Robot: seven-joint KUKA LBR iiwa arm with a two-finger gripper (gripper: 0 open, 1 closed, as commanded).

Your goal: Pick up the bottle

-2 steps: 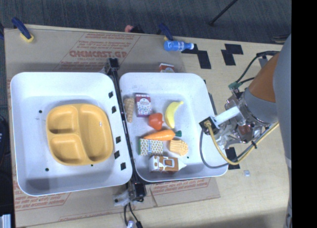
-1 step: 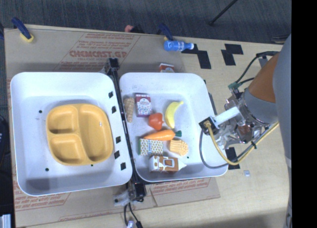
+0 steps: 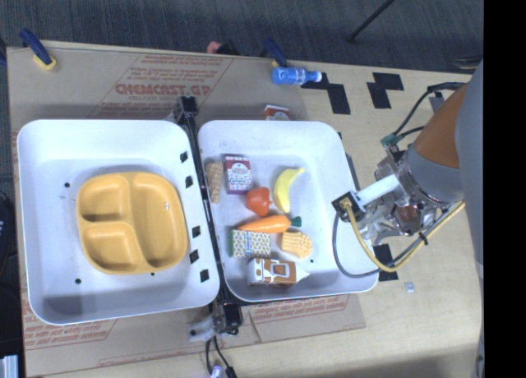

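Note:
A small blue bottle (image 3: 289,76) lies on its side on the cardboard behind the right bin (image 3: 329,134), outside both bins. My gripper (image 3: 385,222) hangs just past the right bin's right rim, near its front right corner, far from the bottle. Cables and a yellow hose loop around it. Nothing shows beneath or in it.
The right bin holds a red box (image 3: 237,173), banana (image 3: 285,187), tomato (image 3: 258,200), carrot (image 3: 265,224), crackers (image 3: 250,242), a waffle piece (image 3: 297,244) and a small carton (image 3: 275,271). The left bin (image 3: 41,146) holds a yellow divided plate (image 3: 131,222). Blue clamps (image 3: 37,49) grip the bench's back edge.

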